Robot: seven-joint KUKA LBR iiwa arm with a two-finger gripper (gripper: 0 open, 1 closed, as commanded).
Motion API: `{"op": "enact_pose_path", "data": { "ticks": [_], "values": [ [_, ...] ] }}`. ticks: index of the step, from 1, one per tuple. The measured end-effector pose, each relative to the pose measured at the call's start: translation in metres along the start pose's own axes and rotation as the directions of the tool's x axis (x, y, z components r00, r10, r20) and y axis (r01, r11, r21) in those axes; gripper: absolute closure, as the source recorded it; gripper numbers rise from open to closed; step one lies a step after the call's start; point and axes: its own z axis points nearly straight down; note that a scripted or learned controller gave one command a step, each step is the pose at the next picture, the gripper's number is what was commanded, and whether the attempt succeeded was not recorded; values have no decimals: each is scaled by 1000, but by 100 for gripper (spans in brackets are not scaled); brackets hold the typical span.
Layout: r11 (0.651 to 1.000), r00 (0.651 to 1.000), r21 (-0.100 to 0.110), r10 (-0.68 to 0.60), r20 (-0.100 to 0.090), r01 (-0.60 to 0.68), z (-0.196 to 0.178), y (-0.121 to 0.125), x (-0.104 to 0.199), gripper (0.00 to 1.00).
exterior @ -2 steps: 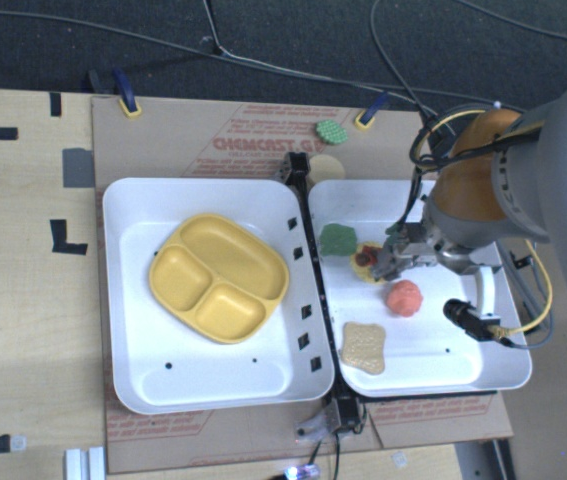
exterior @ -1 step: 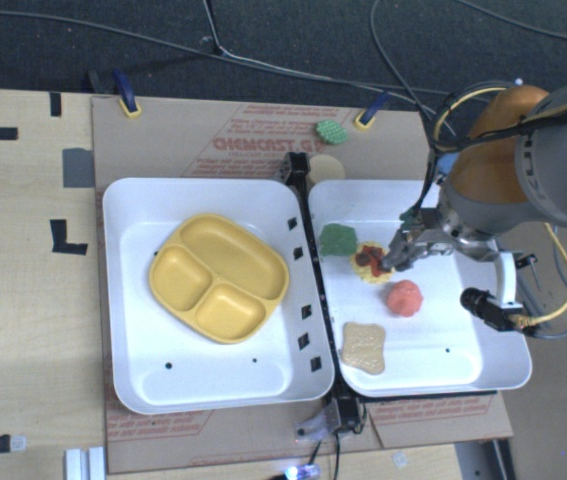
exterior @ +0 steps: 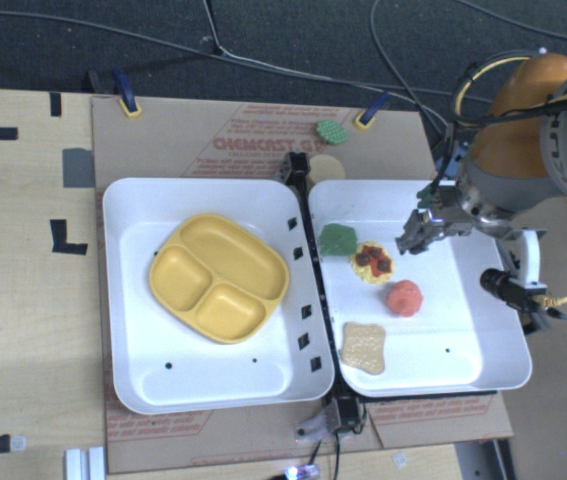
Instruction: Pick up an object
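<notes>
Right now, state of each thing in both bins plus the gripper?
yellow tray: flat in the left bin, compartments bare
green piece: lying in the right bin, free
pizza piece: lying flat, free
red ball: resting, free
bread slice: lying flat, free
gripper: above the right bin, holding nothing

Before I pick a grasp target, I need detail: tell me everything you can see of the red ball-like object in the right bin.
The red object is a small, roundish, matte lump, plastic-looking like toy food. It rests on the right bin's white floor, just below-right of the yellow piece with red topping, very close or touching. The gripper is above it, apart.
</notes>
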Motion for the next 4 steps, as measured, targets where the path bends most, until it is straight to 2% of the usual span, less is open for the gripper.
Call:
{"op": "enact_pose_path", "data": {
  "ticks": [1, 2, 3, 4],
  "values": [
    [1000, 1000, 5, -6, -3, 6, -7, 20, 60, 100],
    [1000, 1000, 6, -4, -3, 4, -5, 28, 104, 100],
    [1000, 1000, 5, -6, -3, 6, -6, 52, 161, 100],
    [1000, 1000, 5, -6, -4, 6, -14, 59, 221, 100]
  ]
}}
